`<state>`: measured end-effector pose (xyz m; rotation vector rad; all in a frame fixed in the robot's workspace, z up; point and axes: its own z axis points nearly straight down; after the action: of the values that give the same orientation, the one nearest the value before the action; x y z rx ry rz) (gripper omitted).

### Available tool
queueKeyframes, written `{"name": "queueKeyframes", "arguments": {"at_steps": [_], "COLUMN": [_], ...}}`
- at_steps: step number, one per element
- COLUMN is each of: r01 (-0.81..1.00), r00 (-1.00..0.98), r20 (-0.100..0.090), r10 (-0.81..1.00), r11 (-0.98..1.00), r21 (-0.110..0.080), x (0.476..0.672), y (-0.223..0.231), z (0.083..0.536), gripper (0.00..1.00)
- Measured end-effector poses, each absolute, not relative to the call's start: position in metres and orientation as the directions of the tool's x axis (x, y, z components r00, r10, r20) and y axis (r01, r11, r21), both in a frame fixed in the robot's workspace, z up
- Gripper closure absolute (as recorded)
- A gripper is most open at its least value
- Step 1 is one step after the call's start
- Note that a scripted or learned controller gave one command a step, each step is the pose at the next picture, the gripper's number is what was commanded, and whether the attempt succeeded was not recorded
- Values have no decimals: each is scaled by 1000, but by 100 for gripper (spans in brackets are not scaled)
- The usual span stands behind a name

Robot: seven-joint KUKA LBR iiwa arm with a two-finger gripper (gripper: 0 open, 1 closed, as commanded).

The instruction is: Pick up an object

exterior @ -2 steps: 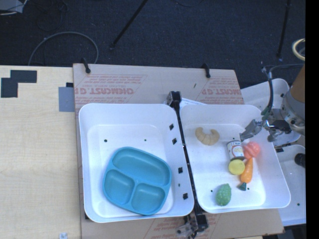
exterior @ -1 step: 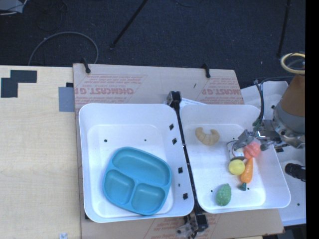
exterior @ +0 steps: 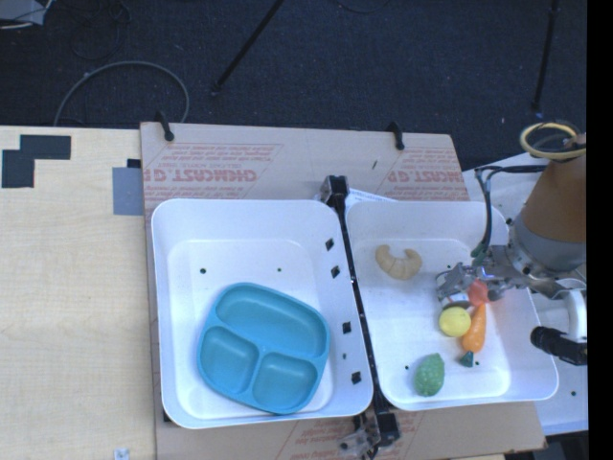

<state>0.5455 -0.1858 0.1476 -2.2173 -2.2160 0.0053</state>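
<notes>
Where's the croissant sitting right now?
The croissant lies in the right bin, toward its far left, apart from the yellow ball and gripper.

Bright, even overhead light (soft, slightly blurry).

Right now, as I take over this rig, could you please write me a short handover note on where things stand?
End effector: low in the right bin, at its right side, above the yellow ball; whether it grips anything cannot be told.
Right bin: croissant at the back, yellow ball against the carrot, green piece at the front.
Left bin: blue divided tray.
Done: no pick confirmed.
Left: grasp and lift one object.
</notes>
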Motion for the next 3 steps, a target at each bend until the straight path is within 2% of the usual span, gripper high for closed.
{"name": "queueKeyframes", "arguments": {"at_steps": [1,2,3], "r01": [1000,1000,1000], "r00": [1,4,3], "r20": [3,2,0], "r10": [1000,1000,1000], "r11": [-1,-4,-3], "r21": [-8,-5,1], "x": [544,545,540], "y": [-184,-186,-184], "z": [94,107,151], "gripper": [0,100,100]}}
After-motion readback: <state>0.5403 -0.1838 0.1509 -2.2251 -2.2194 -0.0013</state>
